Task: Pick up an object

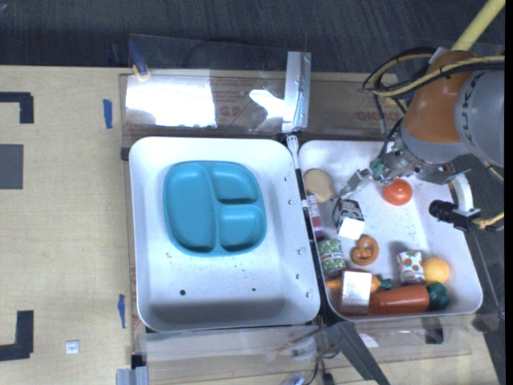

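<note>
The gripper (371, 173) is seen at the end of the grey arm (481, 119), just to the left of a red tomato (397, 192) and slightly above it in the view. It is placed over the back part of the right bin (469, 251). Whether the gripper is released or clenched cannot be told, and no object can be made out in its grasp.

The tomato is found lying on the floor of the right bin, close to the gripper, though contact between them cannot be judged. The other loose objects are spread around the tomato in the same bin. A beige egg-shaped piece (319, 184) is seen well to the left of the tomato. A small dark carton (349, 210) and a white block (351, 228) are placed below and to the left of it. A brown pretzel (365, 249) lies below the tomato, with a green can (331, 256) further left. A second can (410, 266) and a yellow lemon (438, 270) are set below and slightly right of the tomato. A long red bottle (398, 298) is laid flat along the front wall, furthest below the tomato, with a white and orange box (357, 285) touching its left end.

Far to the left of the tomato, a blue divided plate (215, 207) is held in the left bin (152, 239).
</note>
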